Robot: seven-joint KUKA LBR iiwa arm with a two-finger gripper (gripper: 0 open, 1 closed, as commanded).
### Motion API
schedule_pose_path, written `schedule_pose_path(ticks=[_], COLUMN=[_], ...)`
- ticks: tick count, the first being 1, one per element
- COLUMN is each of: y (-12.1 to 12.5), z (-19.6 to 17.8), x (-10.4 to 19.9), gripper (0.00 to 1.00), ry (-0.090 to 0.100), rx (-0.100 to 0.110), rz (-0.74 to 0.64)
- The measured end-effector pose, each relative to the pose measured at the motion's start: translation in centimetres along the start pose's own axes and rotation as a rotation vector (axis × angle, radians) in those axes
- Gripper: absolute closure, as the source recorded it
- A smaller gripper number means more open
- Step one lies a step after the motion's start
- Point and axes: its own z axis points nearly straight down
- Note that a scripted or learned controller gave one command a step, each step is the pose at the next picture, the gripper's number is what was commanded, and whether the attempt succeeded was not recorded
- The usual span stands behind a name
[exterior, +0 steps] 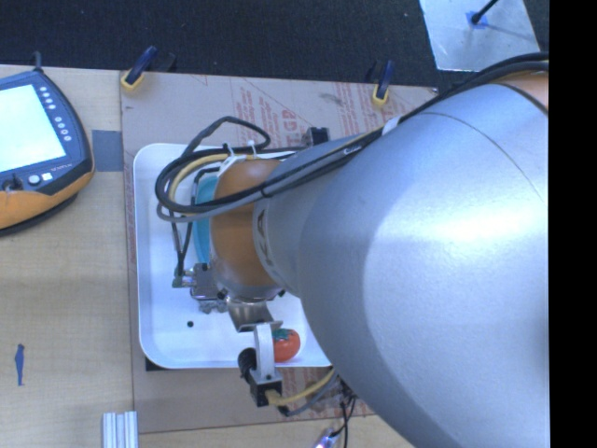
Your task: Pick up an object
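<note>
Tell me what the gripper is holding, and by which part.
Cannot be told: the arm covers most of the gripper, low in the white bin. A red-orange object lies on the bin floor beside the wrist, not visibly gripped.

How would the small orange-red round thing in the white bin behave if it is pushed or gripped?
The orange-red thing looks rounded, so a push would probably roll it across the smooth floor of the white bin. It seems small, so likely light. Its curved sides may slip from a pinch.
</note>
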Motion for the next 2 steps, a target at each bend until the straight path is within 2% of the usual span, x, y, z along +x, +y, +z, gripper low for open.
schedule_pose_path(ticks=[2], y=[0.04], z=[-2.00], x=[-0.12], gripper=[1.00], ry=[-0.004], rx=[0.003], rz=[-0.009])
